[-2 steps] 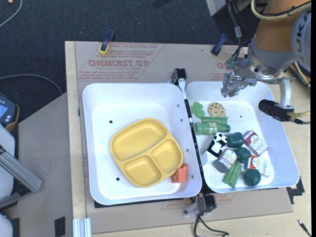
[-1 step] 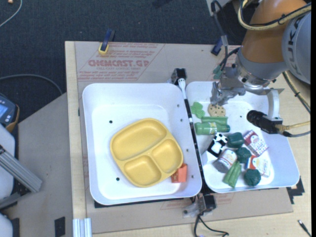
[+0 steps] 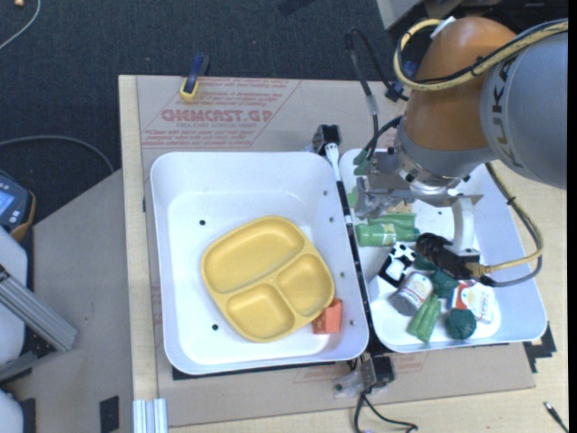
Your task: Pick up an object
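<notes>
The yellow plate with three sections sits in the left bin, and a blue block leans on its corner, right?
Not quite. The block is orange, not blue. The camera view shows it resting against the lower right corner of the yellow plate, which does sit in the left bin.

Robot lab: arm (image 3: pixel 478 88) over bench (image 3: pixel 225 120), white bins (image 3: pixel 180 188).
</notes>
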Robot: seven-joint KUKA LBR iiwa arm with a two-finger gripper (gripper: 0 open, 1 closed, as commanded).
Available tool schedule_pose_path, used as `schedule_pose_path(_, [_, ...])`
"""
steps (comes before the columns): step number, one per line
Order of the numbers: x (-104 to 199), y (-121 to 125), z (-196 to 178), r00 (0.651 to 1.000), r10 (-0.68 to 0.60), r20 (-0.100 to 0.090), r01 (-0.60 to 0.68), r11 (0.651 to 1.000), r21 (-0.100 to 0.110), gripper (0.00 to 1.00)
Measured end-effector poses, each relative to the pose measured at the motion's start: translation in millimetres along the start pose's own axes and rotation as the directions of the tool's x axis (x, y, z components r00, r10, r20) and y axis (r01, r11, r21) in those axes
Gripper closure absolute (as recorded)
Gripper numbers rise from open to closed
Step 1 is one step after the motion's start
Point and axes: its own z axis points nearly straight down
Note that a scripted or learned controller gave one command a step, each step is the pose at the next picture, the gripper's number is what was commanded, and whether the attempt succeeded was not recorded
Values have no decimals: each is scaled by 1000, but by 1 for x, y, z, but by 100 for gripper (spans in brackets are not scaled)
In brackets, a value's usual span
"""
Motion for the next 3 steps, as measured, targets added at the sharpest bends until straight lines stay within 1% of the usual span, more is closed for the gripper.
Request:
schedule_pose_path(1, [16, -5, 15, 1000, 2, 1, -2, 1000, -1, 100])
schedule_pose_path(2, [9, -13, 0, 1000, 5, 2, -5, 1000, -8, 100])
schedule_pose_path(3, [7, -9, 9, 1000, 5, 2, -5, 1000, -3, 100])
